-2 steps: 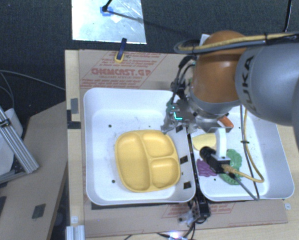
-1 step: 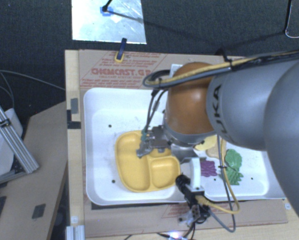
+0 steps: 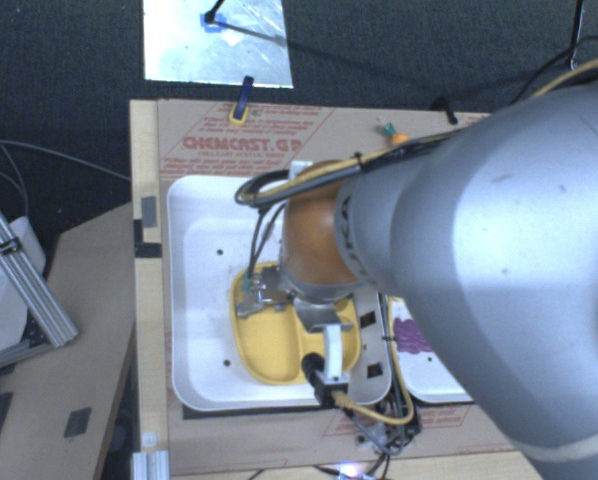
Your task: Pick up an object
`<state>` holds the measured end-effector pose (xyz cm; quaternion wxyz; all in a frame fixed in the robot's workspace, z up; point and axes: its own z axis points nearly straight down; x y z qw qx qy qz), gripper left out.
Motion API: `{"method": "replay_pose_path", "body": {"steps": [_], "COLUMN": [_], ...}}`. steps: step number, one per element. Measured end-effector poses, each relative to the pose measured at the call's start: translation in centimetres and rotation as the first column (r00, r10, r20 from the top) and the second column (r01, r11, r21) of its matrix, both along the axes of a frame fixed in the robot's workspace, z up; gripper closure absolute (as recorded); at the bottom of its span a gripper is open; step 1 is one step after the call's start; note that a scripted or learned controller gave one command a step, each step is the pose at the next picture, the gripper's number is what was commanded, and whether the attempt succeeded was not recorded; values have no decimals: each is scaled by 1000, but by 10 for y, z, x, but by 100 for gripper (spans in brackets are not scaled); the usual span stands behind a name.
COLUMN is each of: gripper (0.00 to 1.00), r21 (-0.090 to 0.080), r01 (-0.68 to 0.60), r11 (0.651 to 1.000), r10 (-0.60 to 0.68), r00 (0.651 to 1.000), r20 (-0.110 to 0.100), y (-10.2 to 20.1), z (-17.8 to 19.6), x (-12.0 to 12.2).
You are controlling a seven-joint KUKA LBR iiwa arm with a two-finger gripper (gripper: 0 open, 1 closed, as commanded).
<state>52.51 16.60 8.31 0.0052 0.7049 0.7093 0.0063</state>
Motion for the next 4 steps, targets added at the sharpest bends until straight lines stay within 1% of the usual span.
{"method": "replay_pose_path", "body": {"steps": [1, 2, 3, 4], "gripper": [0, 100, 100, 100], "r21": [-5, -8, -15, -9], "r01": [0, 6, 10, 18], "r11": [1000, 1000, 1000, 1000], "r10": [0, -6, -10, -18], "r00": [1000, 1000, 1000, 999], "r20": [-15, -6, -6, 32], "y": [60, 55, 59, 58], "z": [3, 16, 20, 10], "x": [68, 69, 22, -25]}}
